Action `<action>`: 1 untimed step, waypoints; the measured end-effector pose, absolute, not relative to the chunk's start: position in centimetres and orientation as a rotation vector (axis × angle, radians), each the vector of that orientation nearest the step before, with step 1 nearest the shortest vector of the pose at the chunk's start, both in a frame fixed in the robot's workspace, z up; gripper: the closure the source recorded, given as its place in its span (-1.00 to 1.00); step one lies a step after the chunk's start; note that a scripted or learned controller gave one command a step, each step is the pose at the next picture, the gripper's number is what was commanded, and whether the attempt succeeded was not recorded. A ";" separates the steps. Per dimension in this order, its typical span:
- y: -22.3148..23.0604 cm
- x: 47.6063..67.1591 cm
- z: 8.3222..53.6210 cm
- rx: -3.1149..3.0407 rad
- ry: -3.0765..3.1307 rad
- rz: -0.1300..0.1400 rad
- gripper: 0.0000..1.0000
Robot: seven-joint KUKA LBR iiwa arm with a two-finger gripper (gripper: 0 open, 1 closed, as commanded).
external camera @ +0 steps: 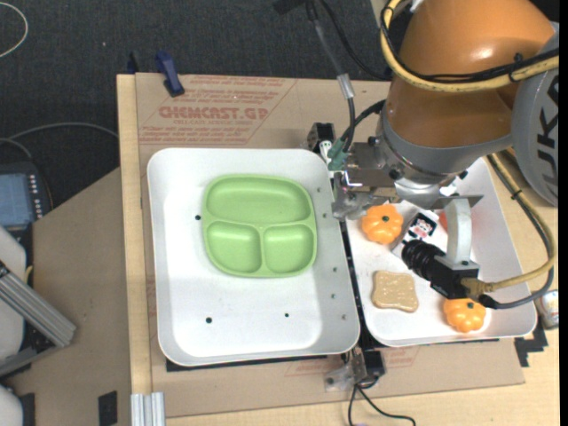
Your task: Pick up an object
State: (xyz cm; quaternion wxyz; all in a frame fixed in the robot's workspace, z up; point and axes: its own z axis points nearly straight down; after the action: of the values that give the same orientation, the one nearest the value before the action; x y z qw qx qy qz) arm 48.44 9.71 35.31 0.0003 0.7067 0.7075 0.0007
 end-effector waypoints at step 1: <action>15.7 47.9 38.0 2.212 2.229 0.009 1.00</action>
State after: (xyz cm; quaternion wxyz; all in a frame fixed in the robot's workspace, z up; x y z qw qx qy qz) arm 47.90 15.72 38.05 0.0004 0.7044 0.7098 0.0027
